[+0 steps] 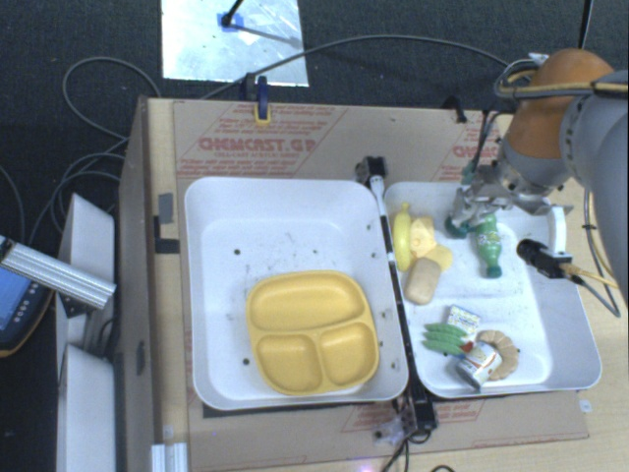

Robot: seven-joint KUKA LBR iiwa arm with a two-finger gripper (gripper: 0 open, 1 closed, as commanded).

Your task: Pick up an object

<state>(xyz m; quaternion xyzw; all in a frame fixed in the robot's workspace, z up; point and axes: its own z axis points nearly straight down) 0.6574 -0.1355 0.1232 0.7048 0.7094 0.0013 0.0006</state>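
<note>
Scene: a grey arm with an orange band reaches over the right bin (580,347) on the counter, its gripper (476,214) low at the bin's far end.
Landmark: a green bottle (488,245) lies in the right bin's far half; every place below is told from it.
Gripper: directly beside the green bottle, on its far-left side, just above or at the bottle's top; contact cannot be made out.
Jaws: whether they are parted or closed cannot be told at this slant, and nothing is seen between them.
Likely target: the green bottle, judged by nearness alone; it lies on the bin floor.
Other candidates: a banana (402,237) and pale yellow pieces (427,246) left of the bottle; green pods (447,337), a croissant (501,351) and a small can (476,369) nearer the camera than the bottle.
Left bin (211,264): well left of the bottle, holding a yellow divided tray (313,330).
Progress: approach looks complete; grasp unconfirmed.
Left to do: close on an object and lift it clear of the bin.
</note>
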